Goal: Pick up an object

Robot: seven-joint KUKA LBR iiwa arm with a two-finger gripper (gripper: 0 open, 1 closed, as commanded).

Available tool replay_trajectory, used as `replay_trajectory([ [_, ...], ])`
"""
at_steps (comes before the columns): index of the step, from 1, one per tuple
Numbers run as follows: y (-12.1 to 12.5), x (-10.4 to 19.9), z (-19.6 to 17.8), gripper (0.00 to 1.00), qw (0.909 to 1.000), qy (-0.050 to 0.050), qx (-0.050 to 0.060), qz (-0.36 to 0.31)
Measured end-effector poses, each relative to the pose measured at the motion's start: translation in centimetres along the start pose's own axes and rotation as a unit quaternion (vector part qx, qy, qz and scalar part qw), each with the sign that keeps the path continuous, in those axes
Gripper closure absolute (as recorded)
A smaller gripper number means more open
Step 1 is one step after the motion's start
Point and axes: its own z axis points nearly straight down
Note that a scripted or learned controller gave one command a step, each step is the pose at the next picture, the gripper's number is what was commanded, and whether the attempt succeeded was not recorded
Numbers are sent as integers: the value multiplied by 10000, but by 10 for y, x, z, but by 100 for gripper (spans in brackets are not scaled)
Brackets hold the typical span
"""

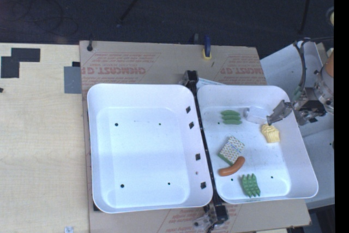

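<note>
2 shallow white bins sit side by side on a brown cardboard sheet (163,65) that covers the bench. The left bin (103,101) and the right bin (297,177) touch along a black divider strip (197,139).

The arm (322,96) reaches in from the right, over the upper right corner of the right bin. Its gripper (272,117) points down and to the left, with its tip just above a small yellow block (270,133). The tip is close to the block, perhaps touching its top edge. How far the hand is open, and whether it has hold of anything, I cannot tell; the tip is small and blurred.

The right bin holds 5 things. The yellow block lies near the right wall, in the upper half. A green pod (231,117) lies to its left, well apart from it. Near the middle lies a small checked packet (232,148), tilted, and an orange sausage (232,166) lies just below it, touching or nearly touching its lower corner. A green ridged piece (250,185) lies near the front wall, just beside the sausage's right end.

A blue and yellow clamp (207,47) stands at the back edge of the cardboard.
</note>
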Motion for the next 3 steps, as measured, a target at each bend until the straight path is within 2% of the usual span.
replay_trajectory([
  [1, 110, 3, -109, 0, 10000, -30, -92, -21],
  [2, 32, -37, -38, 0, 10000, 3, 41, 30],
  [3, 1, -35, -60, 0, 10000, -3, -6, 4],
])
